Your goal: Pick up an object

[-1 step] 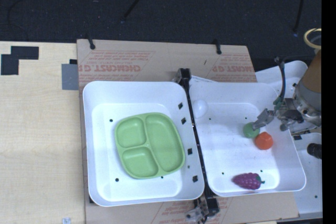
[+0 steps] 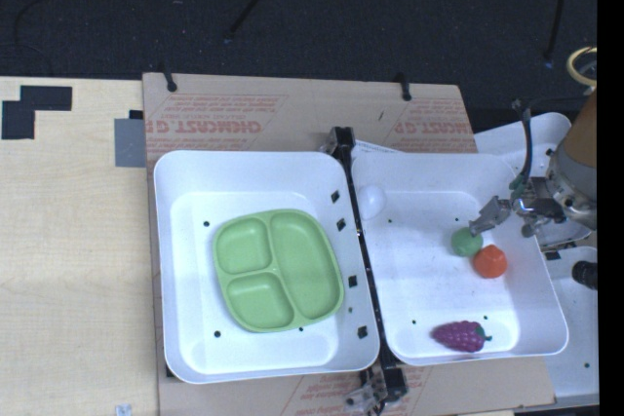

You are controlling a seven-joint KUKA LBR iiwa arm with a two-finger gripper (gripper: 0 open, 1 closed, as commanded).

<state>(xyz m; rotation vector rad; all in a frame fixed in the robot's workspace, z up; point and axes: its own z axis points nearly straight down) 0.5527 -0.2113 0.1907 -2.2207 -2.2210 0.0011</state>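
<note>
Gripper poised over the right bin beside a green ball and an orange toy.

The green ball [image 2: 466, 242] lies just left of and below the gripper [image 2: 507, 212], touching an orange toy [image 2: 490, 261]; the gripper's fingers are spread wide, holding nothing; a purple toy grape bunch [image 2: 459, 335] sits well below it in the same right bin [image 2: 409, 351]; far left of the gripper, a green divided plate [image 2: 278, 269] lies in the left bin [image 2: 185, 209]; both bins rest on the bench [image 2: 68, 239].
</note>
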